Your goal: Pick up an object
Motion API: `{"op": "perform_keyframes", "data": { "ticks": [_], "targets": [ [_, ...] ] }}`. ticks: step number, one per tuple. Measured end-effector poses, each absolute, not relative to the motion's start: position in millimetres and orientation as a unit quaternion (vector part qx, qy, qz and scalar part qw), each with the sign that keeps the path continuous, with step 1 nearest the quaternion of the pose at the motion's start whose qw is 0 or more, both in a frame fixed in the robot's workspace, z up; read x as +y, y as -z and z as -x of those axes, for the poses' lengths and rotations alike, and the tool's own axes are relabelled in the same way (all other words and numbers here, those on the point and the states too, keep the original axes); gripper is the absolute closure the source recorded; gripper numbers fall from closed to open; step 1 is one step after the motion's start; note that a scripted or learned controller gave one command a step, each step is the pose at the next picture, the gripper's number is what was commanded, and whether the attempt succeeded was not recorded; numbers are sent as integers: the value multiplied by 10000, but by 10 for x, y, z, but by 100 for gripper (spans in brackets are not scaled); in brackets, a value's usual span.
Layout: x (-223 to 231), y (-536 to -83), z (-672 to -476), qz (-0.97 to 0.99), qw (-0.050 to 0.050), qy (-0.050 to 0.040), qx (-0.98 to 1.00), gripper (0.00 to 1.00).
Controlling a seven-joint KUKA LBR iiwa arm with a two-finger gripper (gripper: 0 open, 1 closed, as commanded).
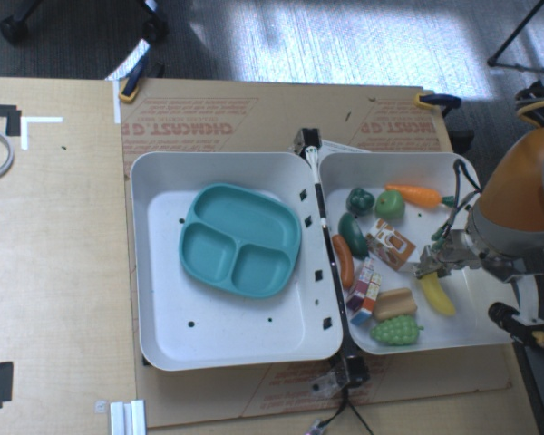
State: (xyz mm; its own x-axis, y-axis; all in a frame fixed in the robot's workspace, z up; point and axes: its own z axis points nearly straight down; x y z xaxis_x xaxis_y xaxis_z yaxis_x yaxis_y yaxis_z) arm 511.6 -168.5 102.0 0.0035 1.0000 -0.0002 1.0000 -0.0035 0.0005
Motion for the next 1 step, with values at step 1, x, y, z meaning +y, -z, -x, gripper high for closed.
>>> {"op": "perform_keyframes", "data": {
  "ticks": [1],
  "targets": [
    [-1167,-2167,-4899,-7070,6,0,7073,100]
  ]
}}
